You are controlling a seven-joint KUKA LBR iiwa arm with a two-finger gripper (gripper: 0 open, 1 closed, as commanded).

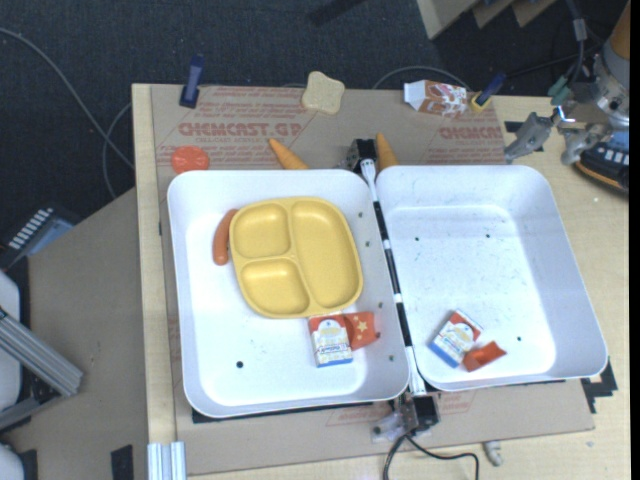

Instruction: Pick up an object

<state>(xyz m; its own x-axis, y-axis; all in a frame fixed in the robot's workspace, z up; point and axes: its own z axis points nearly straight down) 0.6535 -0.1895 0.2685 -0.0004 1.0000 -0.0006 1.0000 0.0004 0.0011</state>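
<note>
- Claw (540,136), upper right of frame, above table beyond the bins; finger state can't tell.
- Step: pre-approach, nothing held.
- Candidate: small blue-white carton (455,337), lower right bin (560,268).
- Next: descend over it w/ claw aligned.

Robotics lab test bench. Bare brown cardboard sheet (250,123) printed with red lettering covers the bench, under 2 shallow white plastic bins (200,368) clipped side by side. Loose grey cables (60,63) trail over dark carpet floor (100,18). Toy food props scattered about, such as a yellow 3-compartment plastic tray (296,256).
</note>
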